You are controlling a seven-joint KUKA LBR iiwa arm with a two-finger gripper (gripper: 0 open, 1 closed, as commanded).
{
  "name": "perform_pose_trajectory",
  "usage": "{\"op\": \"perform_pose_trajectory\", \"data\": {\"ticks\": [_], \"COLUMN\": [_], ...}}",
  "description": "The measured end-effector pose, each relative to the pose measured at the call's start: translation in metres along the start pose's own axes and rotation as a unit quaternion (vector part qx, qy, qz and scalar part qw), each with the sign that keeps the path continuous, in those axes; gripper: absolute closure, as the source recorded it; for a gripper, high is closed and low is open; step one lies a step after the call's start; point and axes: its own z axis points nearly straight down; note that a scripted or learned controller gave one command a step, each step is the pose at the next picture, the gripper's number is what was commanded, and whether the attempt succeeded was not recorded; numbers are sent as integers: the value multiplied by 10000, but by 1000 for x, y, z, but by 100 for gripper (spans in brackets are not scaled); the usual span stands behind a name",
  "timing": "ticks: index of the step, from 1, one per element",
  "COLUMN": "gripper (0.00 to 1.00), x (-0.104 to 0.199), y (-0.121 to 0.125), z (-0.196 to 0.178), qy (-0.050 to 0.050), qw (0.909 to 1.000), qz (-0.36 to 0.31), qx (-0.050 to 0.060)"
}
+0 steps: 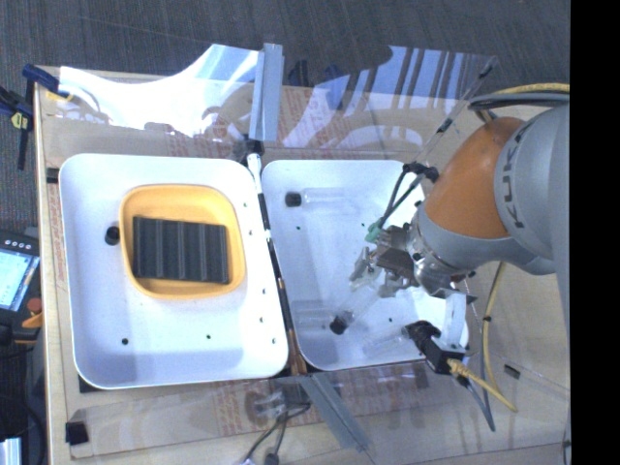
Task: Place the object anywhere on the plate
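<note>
Nearest the camera, to the right of the plate point(179, 201) and a little forward of it, a small dark lump point(337, 325) lies on the floor of the right bin point(320, 352). It is too small to identify.

Just behind that, well to the plate's right, the gripper point(386, 267) hangs low over the same bin, a cluster of pale metal and cable under the arm's grey shell and glossy orange band. Whether it is open or closed cannot be made out, and nothing can be seen held in it.

The plate itself sits in the left bin point(77, 260). It is a rounded square, yellow-orange, smooth, with a raised rim. On its middle lies a dark grey ribbed slab point(182, 250), rectangular and matte, with parallel ridges running front to back. It lies flat and wholly inside the rim.

If that slab is the task's object, as seems likely, the placing looks done, with the gripper well apart from it and nothing left but to withdraw. It could instead be part of the plate, in which case nothing is placed yet.

Behind the plate, clear plastic panels point(232, 71) stand along the bench, shiny with reflections.
</note>
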Motion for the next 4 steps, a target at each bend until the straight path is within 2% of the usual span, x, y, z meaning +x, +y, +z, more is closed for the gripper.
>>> {"op": "perform_pose_trajectory", "data": {"ticks": [1, 2, 3, 4], "gripper": [100, 100, 100, 100], "x": [38, 48, 70, 145], "y": [-12, 66, 82, 72], "z": [-69, -9, -14, -6], "qy": [4, 3, 0, -2], "qw": [9905, 9813, 9436, 8962], "qz": [-1377, -1924, -3311, -4436], "qx": [-21, 2, -23, -11]}}
